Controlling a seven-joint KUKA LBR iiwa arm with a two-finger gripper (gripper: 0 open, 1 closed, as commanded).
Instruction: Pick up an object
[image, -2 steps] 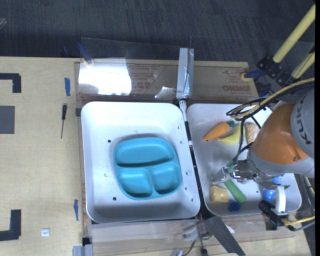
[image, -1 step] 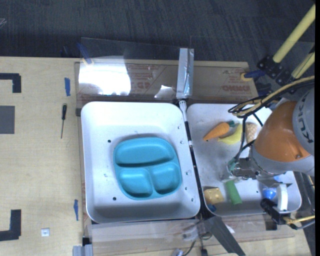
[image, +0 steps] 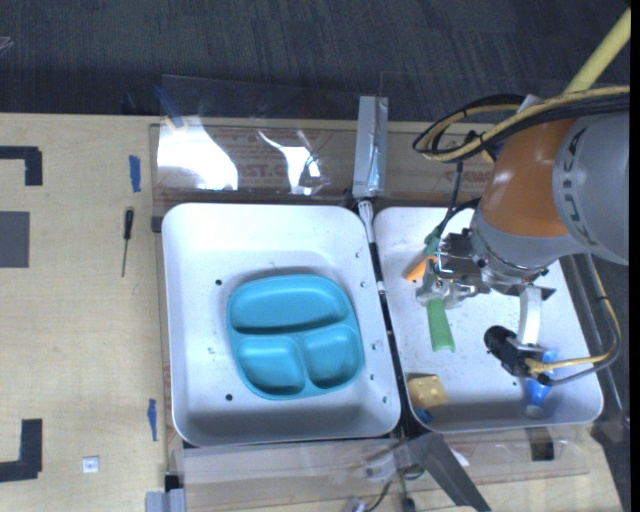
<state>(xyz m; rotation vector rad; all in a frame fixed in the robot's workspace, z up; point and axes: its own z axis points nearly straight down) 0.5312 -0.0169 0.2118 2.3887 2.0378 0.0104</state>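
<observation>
From the camera view, the tool (image: 447, 285) hangs low over the right bin (image: 400, 232), under the arm's orange band (image: 525, 185). I cannot tell how far open it is, because the wrist body covers the working end from above, and I see nothing that I could honestly call held.

The likeliest target is the green stick (image: 441, 328). It lies on the bin floor with its upper end right at the tool's lower edge and the rest pointing away from it toward the near rim. Whether the tool touches it, I cannot say.

A small orange piece (image: 414, 269) lies just beside the tool on the side toward the left bin (image: 190, 250). A tan block (image: 425, 389) sits well beyond the stick's far end, close to the near wall. The blue divided tray (image: 295, 335) is across the divider, far from the tool, so I would leave it alone.

To do this step well, I judge the tool should be centred over the stick's middle, not its tip (a tip grasp would probably let it swing or slip). I would turn the wrist so the closing line runs across the stick's narrow width. I would then descend until close to the bin floor, close and lift straight up. The orange piece is close enough to get nudged, so I would keep the approach vertical. I would check for green showing inside the tool before calling it a pick.
</observation>
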